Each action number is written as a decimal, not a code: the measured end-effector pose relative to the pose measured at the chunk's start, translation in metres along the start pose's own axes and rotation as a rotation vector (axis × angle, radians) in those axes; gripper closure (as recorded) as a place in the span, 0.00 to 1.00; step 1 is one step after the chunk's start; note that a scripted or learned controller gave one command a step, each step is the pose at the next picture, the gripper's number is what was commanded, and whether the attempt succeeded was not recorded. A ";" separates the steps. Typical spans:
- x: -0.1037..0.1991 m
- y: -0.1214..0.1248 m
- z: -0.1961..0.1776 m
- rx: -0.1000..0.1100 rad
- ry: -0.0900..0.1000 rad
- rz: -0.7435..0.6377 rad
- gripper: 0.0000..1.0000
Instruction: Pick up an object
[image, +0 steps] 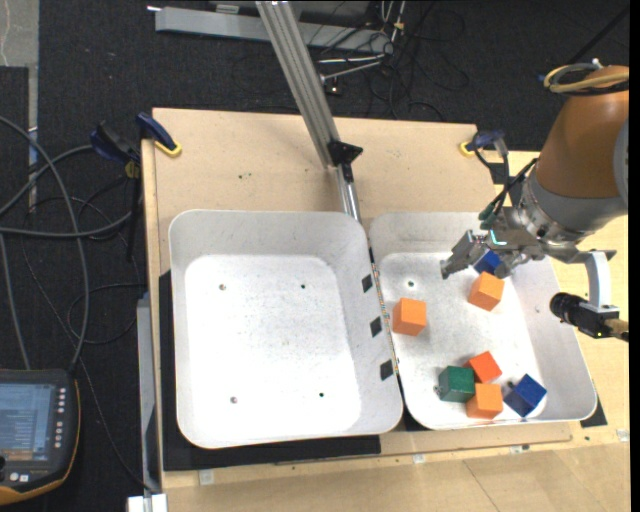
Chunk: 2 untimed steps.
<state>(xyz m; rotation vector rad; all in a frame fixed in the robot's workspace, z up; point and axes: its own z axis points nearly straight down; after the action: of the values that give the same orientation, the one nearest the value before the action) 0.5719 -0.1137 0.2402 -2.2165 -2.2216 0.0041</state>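
1. We count seven blocks in the right bin (570, 400): four orange, two blue, one green.
2. One orange block (409, 316) sits alone near the divider; another orange block (486, 291) lies just below the gripper (478, 256).
3. A blue block (489, 261) sits at the gripper; whether it is gripped, we cannot tell.
4. The left bin (190, 300) lies beside it.

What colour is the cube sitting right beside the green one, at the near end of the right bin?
Orange, seen in the camera view; it touches the green cube.
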 end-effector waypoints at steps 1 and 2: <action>0.000 0.001 -0.002 -0.004 -0.001 0.002 0.00; -0.006 -0.006 0.058 0.003 0.000 0.004 0.00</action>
<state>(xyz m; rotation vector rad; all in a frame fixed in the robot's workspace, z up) 0.5652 -0.1192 0.1826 -2.2195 -2.2159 0.0070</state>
